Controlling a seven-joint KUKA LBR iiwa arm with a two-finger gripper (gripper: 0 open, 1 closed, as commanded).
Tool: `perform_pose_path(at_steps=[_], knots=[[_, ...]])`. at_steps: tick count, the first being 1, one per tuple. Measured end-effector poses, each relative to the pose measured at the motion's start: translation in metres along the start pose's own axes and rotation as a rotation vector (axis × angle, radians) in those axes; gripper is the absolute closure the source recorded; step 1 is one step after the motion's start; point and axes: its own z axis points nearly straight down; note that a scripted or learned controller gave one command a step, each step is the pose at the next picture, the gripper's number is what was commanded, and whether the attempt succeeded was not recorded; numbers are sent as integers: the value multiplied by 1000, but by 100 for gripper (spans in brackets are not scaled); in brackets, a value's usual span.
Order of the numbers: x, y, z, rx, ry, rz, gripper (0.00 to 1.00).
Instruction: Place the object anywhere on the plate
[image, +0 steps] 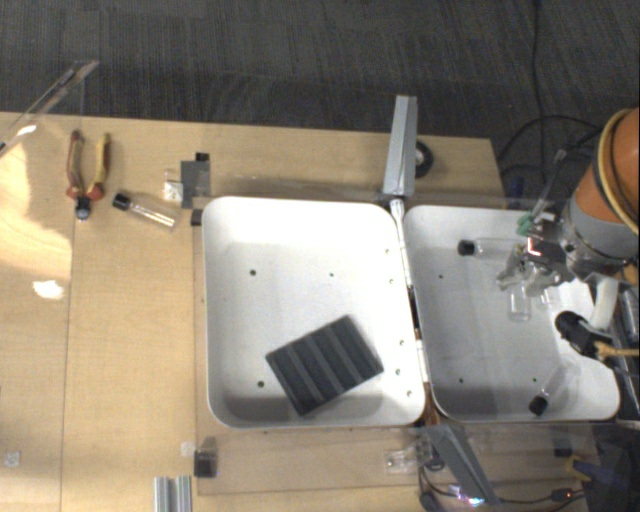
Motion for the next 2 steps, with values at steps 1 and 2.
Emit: perform_pose_path(at_steps=[1,2], knots=[[57,27,11,1,0,-310,100],[137,26,16,5,-2,366,100]])
